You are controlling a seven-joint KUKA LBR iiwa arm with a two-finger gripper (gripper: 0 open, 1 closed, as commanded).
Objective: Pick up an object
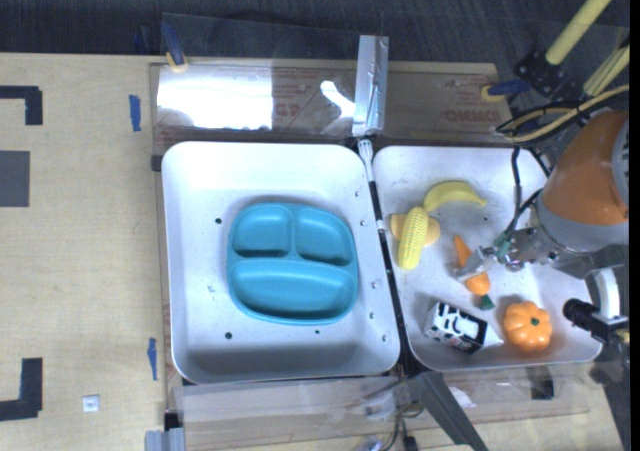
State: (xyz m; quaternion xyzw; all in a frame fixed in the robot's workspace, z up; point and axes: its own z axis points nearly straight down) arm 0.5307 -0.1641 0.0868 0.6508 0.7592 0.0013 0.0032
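The right bin (pixel 520 167) holds several toy foods. A yellow banana (pixel 452 195) lies toward the back, with a yellow corn cob (pixel 413 236) just left of it. An orange carrot (pixel 476 282) with a green tip lies mid-bin. An orange pumpkin (pixel 527 326) sits near the front right, and a black-and-white toy (pixel 456 326) near the front left. My gripper (pixel 500 251) reaches in from the right, low over the bin's middle, right beside the carrot's upper end. The wrist and cables hide its tip.
The left bin (pixel 190 239) holds a blue divided plate (pixel 293 261). A metal divider (pixel 371 89) and clear panel stand behind the bins. The arm's grey body and orange band (pixel 590 189) cover the right bin's right edge. Wooden bench lies to the left.
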